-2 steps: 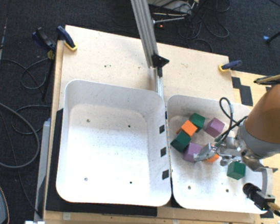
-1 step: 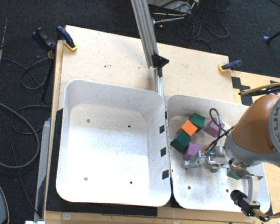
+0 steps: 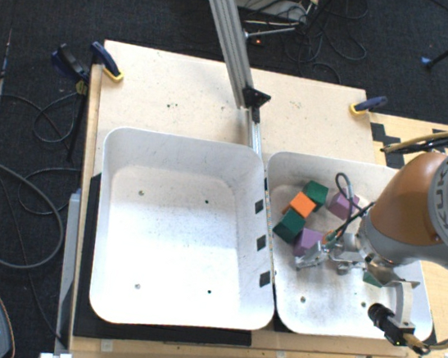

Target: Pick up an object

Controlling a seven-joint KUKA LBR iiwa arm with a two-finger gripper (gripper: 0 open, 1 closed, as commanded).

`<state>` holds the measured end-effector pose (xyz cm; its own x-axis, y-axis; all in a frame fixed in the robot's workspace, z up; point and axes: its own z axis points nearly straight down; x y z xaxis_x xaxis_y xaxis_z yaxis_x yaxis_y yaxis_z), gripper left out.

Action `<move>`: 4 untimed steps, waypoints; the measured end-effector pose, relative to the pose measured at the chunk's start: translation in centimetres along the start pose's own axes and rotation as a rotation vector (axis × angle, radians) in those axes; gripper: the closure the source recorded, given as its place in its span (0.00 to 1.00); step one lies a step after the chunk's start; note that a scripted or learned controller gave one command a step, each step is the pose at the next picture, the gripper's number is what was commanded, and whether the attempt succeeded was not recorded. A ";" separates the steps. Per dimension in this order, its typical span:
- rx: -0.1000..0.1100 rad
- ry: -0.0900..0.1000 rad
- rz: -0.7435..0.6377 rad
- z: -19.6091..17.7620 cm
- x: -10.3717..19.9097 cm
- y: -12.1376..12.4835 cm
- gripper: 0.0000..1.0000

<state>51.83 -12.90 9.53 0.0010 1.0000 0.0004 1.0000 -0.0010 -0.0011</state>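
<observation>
My arm [image 3: 426, 212] reaches in from the right over the right bin [image 3: 329, 317], its orange band sitting above the wrist, and my pincer [image 3: 312, 261] is down low inside that bin, its metal tip pointing left toward a small cluster of blocks. I cannot tell from this angle whether the pincer is wide or narrow, and nothing shows clearly between its tips. The blocks lie bunched in the upper left part of the right bin: an orange block [image 3: 303, 203] in the middle, a green block [image 3: 316, 191] just above it, a darker green block [image 3: 289, 224] just below it, a purple block [image 3: 341, 205] to the right, and a second purple block [image 3: 308, 240] at the bottom of the group. That lower purple block is the nearest to my pincer, just beside the tip, perhaps touching it. A black cable [image 3: 344, 185] loops up from my wrist over the blocks. The left bin [image 3: 128, 152] sits beside the right one, their rims meeting along the middle. Both bins rest on the pale counter [image 3: 186, 94], which has 2 clamps at its far corners.
</observation>
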 end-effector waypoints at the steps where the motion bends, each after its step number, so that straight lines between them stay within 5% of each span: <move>1: -0.003 0.000 0.000 -1.0 0.0 0.1 1.00; 3: -0.006 -0.002 -0.003 -11.8 0.1 0.8 1.00; 4: -0.005 -0.002 -0.004 -13.7 0.1 0.9 1.00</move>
<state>52.77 -12.84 23.25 -0.0028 1.0000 -0.0015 1.0000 0.0028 0.0041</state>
